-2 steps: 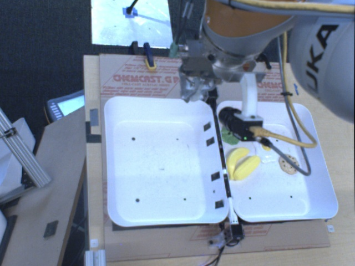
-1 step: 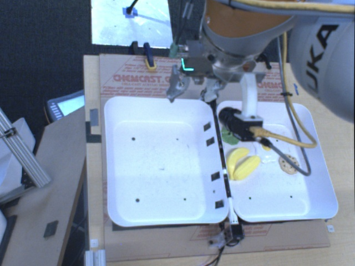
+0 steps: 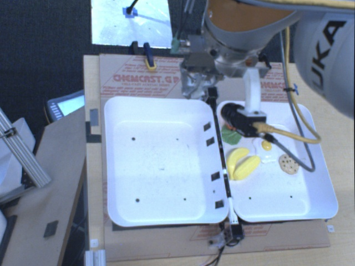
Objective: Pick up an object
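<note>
The arm (image 3: 260, 15) reaches in from the upper right of the frame; its gripper (image 3: 195, 86) hangs at upper centre over the back rims of the two bins, and whether it is spread or pressed together I cannot tell; the right bin (image 3: 310, 204) holds bananas (image 3: 243, 164), a cookie (image 3: 288, 163), a green piece (image 3: 230, 134) and a small yellow-and-white piece (image 3: 266, 146); the left bin (image 3: 161, 165) lies beside it on the bench (image 3: 91, 65).

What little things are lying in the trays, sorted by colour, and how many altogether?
Yellow: 2, bananas and a fried egg's yolk
Green: 1, a leafy piece, partly hidden
Brown: 1, a cookie
Total: 4, all in the right-hand tray
</note>
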Motion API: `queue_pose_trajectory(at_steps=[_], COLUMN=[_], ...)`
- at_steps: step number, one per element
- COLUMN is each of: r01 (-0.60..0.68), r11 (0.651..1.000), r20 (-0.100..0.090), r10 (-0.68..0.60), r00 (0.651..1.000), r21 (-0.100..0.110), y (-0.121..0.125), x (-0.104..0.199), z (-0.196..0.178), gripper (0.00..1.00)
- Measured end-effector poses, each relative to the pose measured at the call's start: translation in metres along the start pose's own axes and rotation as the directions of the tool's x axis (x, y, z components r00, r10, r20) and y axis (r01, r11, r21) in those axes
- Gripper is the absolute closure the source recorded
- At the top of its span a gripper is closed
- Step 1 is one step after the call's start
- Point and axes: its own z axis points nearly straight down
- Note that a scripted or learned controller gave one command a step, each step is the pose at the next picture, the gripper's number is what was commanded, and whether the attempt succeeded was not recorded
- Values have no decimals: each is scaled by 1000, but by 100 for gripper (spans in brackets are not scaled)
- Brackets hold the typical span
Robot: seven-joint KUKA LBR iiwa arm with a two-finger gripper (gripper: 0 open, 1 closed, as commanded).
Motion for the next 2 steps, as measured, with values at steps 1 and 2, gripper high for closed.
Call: queue_pose_trajectory(at_steps=[1, 2], r01=[-7, -8], r11=[1000, 1000], r20=[4, 0], r10=[7, 8], r00=[1000, 1000], r21=[14, 3], y=[-3, 13], x=[29, 45], z=[87, 61], gripper=[100, 100])
